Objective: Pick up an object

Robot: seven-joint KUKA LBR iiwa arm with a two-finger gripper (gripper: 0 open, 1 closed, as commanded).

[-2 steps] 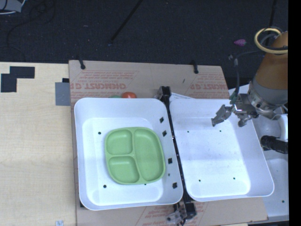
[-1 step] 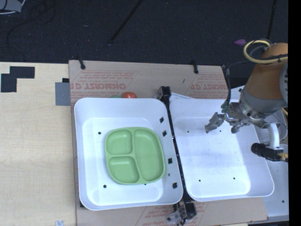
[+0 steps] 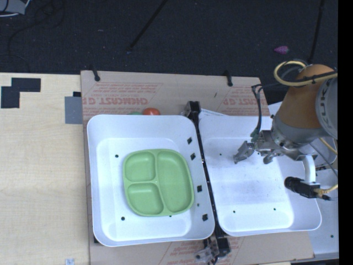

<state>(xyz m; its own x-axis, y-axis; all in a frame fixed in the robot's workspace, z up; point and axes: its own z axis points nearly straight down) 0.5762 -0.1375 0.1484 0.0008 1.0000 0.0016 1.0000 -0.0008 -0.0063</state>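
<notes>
The green divided plate [image 3: 158,182] lies flat in the middle of the left bin [image 3: 105,148]; it looks like light, stiff, smooth plastic, so I judge the raised outer rim the best place to pinch it. The hand [image 3: 255,151] hangs over the right bin [image 3: 259,203] toward its 11 o'clock part, fingers spread and holding nothing. A small red-orange thing [image 3: 151,112] sits on the counter [image 3: 38,164] beyond the left bin's 12 o'clock edge; the wall between the bins stands between hand and plate.
</notes>
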